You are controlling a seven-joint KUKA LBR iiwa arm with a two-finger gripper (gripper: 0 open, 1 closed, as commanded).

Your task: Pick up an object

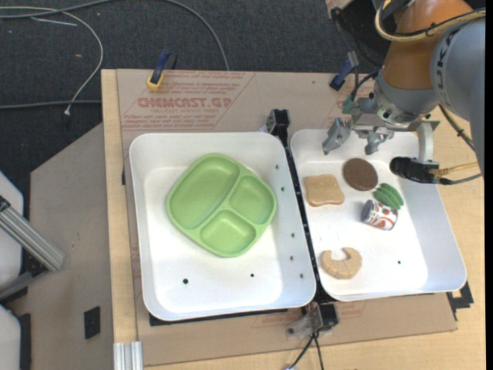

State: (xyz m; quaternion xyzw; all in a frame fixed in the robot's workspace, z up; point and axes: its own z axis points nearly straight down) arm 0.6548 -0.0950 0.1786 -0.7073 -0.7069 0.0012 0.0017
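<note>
Brown patty (360, 174) lies in the right bin (431, 260), just below the end effector (354, 139), whose fingers are spread and empty. Best to descend straight, straddle it, then close.

You're looking at smooth, glossy white plastic bins (154, 284), a green plate (221, 204) showing a matt plastic sheen, and rough brown cardboard (185, 99) lying under them.
</note>
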